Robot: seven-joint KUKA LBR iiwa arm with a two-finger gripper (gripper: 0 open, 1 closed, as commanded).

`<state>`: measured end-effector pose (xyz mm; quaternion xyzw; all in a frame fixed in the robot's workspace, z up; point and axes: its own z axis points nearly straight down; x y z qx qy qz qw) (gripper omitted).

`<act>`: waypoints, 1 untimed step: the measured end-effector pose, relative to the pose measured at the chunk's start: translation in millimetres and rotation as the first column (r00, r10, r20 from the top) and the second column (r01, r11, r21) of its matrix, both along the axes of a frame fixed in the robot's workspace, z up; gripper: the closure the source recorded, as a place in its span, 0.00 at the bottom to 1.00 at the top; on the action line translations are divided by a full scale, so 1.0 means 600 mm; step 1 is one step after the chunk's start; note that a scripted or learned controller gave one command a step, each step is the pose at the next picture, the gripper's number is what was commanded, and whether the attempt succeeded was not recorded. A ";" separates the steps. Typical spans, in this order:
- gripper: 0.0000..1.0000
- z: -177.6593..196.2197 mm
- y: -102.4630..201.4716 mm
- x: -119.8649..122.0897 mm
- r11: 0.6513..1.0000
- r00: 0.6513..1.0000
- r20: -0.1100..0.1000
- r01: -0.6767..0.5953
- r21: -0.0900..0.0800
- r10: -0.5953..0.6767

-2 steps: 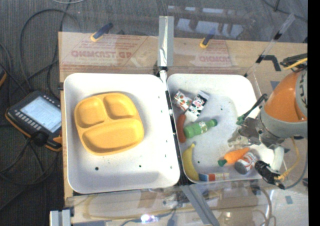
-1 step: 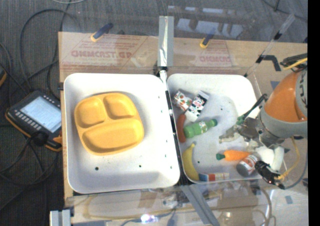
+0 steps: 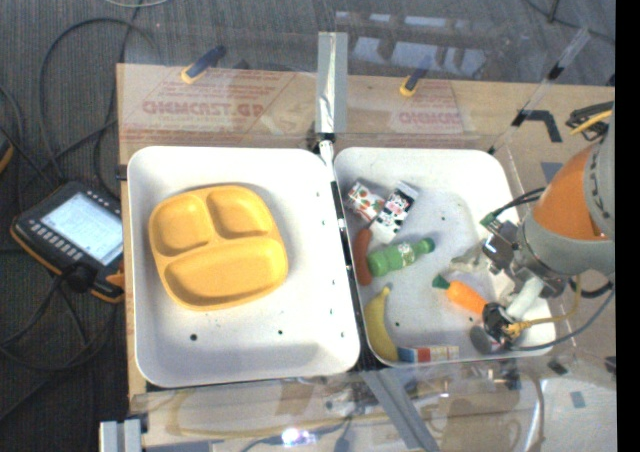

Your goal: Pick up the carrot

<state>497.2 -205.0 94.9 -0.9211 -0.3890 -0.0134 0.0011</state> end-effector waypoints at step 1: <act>1.00 0.006 -0.003 -0.006 1.000 1.000 -0.012 -0.001 -0.008 0.001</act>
